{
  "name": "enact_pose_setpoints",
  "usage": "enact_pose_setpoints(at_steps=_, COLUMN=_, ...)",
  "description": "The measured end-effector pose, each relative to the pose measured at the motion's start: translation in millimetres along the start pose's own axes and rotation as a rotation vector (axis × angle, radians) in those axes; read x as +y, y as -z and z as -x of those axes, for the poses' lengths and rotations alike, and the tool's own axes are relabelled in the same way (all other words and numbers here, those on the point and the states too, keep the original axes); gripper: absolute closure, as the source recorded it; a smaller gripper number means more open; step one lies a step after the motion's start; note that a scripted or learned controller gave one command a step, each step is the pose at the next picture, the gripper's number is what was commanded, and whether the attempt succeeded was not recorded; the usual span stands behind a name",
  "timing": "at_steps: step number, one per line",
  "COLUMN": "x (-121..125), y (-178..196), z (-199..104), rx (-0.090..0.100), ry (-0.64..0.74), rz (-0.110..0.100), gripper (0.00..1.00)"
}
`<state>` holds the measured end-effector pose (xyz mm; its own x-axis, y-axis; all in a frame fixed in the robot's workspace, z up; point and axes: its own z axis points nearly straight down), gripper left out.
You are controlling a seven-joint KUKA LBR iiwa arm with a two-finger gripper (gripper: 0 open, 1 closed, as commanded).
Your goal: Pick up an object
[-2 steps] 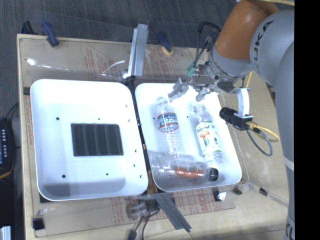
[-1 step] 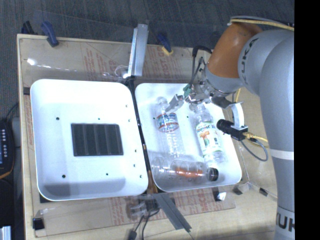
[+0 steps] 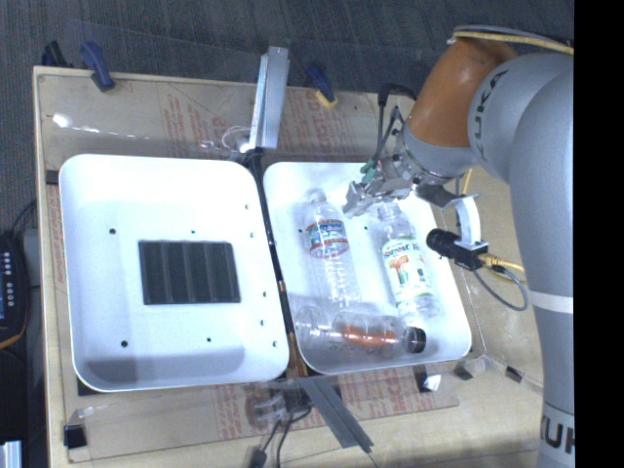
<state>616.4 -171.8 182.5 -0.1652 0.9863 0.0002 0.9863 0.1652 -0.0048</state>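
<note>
Three clear plastic bottles lie in the right bin (image 3: 292, 178). One with a red-and-blue label (image 3: 328, 240) lies in the middle, cap toward the back. One with a green-and-white label (image 3: 406, 261) lies to its right. A third bottle with a black cap (image 3: 359, 331) lies crosswise along the bin's front. My gripper (image 3: 369, 195) hangs over the back of the right bin, just above the top end of the green-labelled bottle. Nothing shows between its fingers.
The left bin (image 3: 88, 203) holds a dark ribbed rectangular pad (image 3: 188, 271) at its middle. A metal bar (image 3: 268, 96) stands at the back between the bins. Blue clamps (image 3: 96, 63) grip the bench's back edge. My arm (image 3: 507, 115) covers the right side.
</note>
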Motion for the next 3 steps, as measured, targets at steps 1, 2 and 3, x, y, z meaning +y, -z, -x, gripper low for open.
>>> enact_pose_setpoints(at_steps=1, x=0, y=0, z=0, rx=0.0, ry=0.0, rz=0.0, gripper=0.0)
enact_pose_setpoints(at_steps=2, x=-9, y=-92, z=-25, rx=0.0, ry=-0.03, rz=0.0, gripper=0.0)
enact_pose_setpoints(at_steps=3, x=-8, y=-80, z=-24, rx=-0.002, ry=-0.027, rz=0.002, gripper=1.0)
